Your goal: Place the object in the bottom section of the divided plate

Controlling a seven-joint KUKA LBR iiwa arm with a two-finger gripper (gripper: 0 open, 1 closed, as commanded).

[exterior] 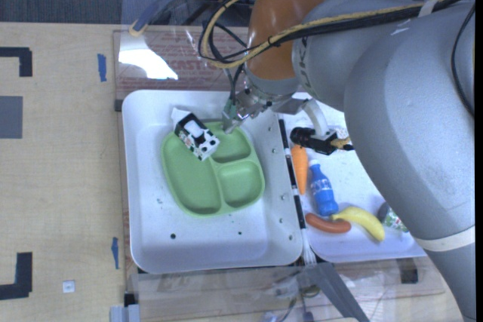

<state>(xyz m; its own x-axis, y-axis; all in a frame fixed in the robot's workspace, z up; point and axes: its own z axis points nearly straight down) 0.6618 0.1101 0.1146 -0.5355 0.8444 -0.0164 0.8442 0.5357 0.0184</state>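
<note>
Cow toy, black and white, lies on the green divided plate near its far rim in the left bin. It looks small, light and rigid; pinching across its body should suit. Gripper hovers beside it; its state is unclear.

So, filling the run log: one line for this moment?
gripper over plate top edge | cow toy on plate's upper rim | bottom section unfilled

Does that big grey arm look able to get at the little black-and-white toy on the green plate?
Probably yes: the tool hangs just right of the black-and-white toy, which lies uncovered on the green plate's upper rim with nothing between them.
</note>
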